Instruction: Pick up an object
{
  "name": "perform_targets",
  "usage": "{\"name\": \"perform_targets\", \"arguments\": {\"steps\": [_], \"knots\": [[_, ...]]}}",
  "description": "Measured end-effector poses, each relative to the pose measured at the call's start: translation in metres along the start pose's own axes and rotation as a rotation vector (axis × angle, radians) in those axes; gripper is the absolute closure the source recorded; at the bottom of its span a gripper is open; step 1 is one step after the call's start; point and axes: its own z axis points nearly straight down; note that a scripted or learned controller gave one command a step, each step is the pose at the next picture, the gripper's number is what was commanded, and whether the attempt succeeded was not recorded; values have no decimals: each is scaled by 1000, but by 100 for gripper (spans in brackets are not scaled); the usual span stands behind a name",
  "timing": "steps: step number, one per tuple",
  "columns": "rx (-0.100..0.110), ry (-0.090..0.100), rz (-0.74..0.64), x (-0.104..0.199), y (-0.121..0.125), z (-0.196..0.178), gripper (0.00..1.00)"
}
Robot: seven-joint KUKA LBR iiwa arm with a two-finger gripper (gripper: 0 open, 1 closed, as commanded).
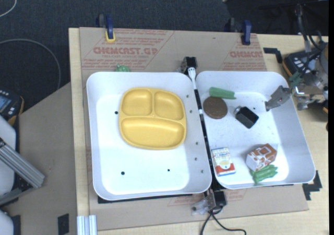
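Over right bin: gripper, finger state unclear, nothing held. Nearby: black block, brown disc, green piece.

A grey metal tool with an angular tip, backed by dark cables and fittings.

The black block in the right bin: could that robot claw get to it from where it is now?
Probably yes. The gripper hangs just right of the black block, with bare bin floor between. The brown disc lies to the block's left, apart from it.
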Motion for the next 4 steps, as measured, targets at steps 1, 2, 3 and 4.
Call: {"name": "perform_targets", "arguments": {"steps": [1, 2, 3, 4], "knots": [[-2, -1, -1, 0, 1, -11, 100], [-8, 1, -8, 76, -31, -99, 100], [-9, 3, -11, 173, -34, -166, 100], [-8, 4, -9, 245, -47, -224, 100]]}}
